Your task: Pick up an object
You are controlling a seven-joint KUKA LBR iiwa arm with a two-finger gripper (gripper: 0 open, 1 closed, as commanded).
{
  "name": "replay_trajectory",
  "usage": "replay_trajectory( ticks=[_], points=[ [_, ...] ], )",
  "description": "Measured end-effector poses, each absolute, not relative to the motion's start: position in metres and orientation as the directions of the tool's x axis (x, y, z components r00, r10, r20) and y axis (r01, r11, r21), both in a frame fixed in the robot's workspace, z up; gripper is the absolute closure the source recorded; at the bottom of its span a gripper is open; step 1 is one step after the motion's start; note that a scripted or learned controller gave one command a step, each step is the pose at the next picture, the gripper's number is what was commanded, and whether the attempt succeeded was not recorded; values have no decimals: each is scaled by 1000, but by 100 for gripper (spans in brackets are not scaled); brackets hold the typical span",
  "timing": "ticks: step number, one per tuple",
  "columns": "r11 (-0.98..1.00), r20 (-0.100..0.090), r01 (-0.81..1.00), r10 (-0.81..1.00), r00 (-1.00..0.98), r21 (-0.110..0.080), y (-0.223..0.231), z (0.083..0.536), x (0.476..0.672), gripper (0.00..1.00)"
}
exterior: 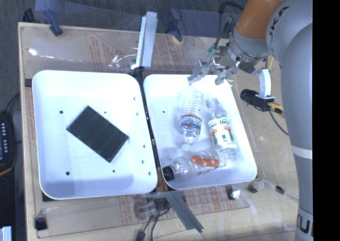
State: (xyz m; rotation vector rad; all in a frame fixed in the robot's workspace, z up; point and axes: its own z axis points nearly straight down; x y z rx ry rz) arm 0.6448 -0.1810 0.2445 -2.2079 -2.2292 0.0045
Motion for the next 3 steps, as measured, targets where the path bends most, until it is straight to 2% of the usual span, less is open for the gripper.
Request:
replay_trajectory(
  ticks=[1,2,3],
  points=[
    [39,0,999,999,-39,0,-157,323,624,0],
    [140,1,990,990,-140,-5,-134,199,552,0],
    [138,2,990,990,-138,-5,-186,91,562,0]
  ],
)
